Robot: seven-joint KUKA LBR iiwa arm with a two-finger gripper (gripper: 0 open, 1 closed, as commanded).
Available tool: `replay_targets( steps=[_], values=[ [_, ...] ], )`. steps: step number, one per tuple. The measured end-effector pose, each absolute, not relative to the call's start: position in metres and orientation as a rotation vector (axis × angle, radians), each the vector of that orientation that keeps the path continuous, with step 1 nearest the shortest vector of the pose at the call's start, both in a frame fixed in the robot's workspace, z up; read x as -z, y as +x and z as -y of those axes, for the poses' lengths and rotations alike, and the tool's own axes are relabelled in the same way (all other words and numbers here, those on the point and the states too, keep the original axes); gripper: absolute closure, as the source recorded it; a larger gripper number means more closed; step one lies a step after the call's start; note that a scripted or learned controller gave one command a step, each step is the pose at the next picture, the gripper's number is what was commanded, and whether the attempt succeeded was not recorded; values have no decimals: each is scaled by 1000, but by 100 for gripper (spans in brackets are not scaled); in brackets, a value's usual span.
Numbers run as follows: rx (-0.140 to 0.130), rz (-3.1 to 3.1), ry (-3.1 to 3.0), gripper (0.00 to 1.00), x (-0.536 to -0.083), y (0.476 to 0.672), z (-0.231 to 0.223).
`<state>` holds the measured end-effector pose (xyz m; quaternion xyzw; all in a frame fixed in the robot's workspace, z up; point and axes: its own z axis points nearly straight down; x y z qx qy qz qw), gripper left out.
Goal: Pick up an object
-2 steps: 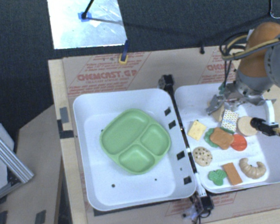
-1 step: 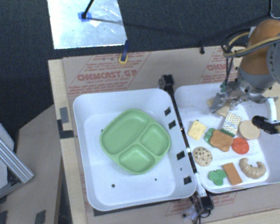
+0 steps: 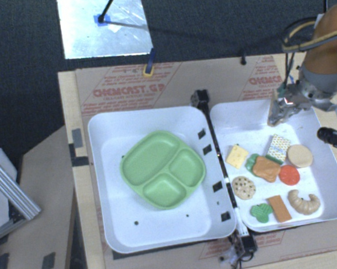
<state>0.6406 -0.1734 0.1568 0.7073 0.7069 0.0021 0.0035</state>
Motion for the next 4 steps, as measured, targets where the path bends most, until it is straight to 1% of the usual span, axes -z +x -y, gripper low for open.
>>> replay_targets(
  steps=[1,2,3,4],
  values=[
    [-8,-2221,2210,100,-221,644,168],
    [-4,-2225,2214,100,-225,645,168],
    [-1,-2232,2213,100,-216,629,123],
    [-3,-2234,2211,100,-228,609,67]
  ],
)
